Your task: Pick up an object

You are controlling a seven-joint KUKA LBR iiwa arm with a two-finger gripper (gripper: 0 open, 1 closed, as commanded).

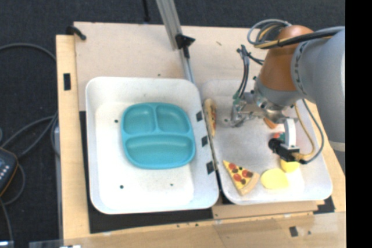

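Pincer (237,119) of the grey arm (317,69) hangs low over the far left part of the right bin (317,191); its metal tip is small and blurred, so I cannot tell how it is set, and no object can be seen in its grip. An orange band (279,69) sits above the wrist, with looped cables beside it.

Several things lie in the right bin. A toy pizza slice (241,176) with red dots lies near the bin's near edge, pointing toward the right. Just to its right is a round yellow piece (274,179), and beside that, farther right, a smaller yellow piece (289,165) partly under a black part of the arm's gear. A long brown, bread-like object (210,116) lies along the bin's left rim, just left of the pincer.

The left bin (104,194) holds a teal divided plate (157,135) with three compartments, lying flat near the middle.

Both bins sit side by side, touching, on a light wooden surface (128,49). A metal rail (165,0) slants down from the far side toward the gap between the bins.
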